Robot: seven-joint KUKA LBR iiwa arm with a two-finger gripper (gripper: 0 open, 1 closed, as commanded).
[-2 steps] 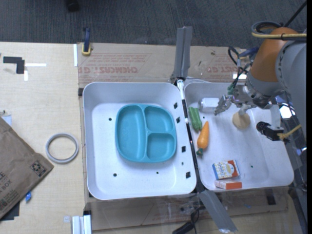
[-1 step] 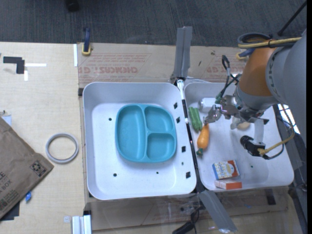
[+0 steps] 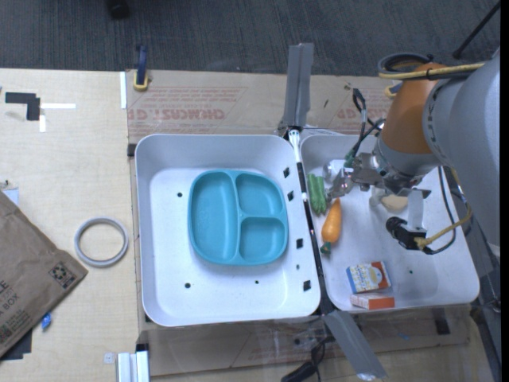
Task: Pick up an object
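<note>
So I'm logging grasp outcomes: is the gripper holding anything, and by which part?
Cannot be told: the gripper hangs over the right bin near the green vegetable and carrot, which both lie on the bin floor.

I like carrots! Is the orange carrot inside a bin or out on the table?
Inside. The carrot lies in the right bin, near its left wall, beside a green vegetable.

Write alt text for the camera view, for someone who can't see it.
A grey robot arm reaches from the right, its claw low over the right white bin, near a carrot, a green vegetable and two small boxes. The left white bin holds a blue divided plate.
</note>
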